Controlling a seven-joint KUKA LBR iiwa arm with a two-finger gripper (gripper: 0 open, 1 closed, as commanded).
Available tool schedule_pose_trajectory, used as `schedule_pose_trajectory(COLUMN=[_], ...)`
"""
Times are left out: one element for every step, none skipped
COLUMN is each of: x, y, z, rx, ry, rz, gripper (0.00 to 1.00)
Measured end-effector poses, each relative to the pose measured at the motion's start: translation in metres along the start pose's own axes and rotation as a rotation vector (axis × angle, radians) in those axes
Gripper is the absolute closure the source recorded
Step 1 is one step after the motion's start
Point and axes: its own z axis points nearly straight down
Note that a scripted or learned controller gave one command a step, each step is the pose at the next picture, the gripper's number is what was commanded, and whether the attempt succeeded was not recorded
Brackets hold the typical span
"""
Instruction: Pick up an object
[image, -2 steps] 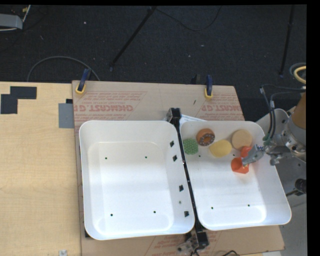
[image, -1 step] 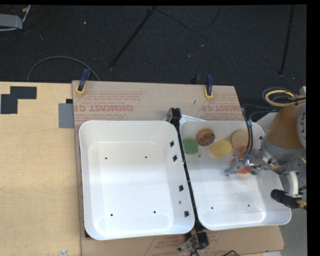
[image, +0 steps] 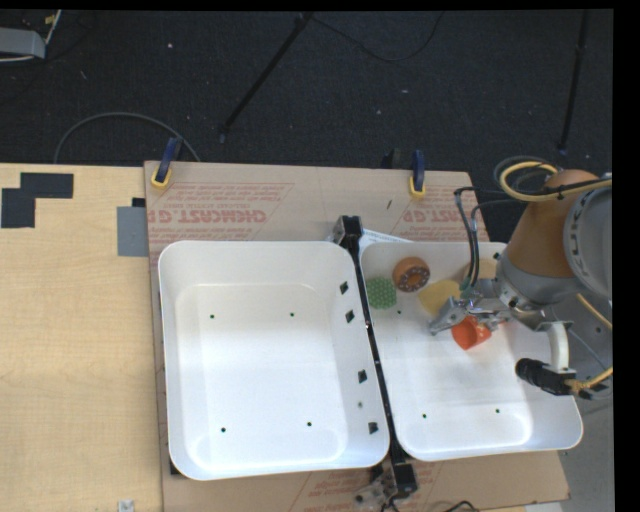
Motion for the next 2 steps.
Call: schedule_pose_trajectory(x=[-0.002,0.077], y=[-0.001,0.050], z=[-0.010,-0.052], rx=[0.001,-0.004], ry=[0.000,0.001], rz=[0.003,-0.004], gripper=[1.00,1.00])
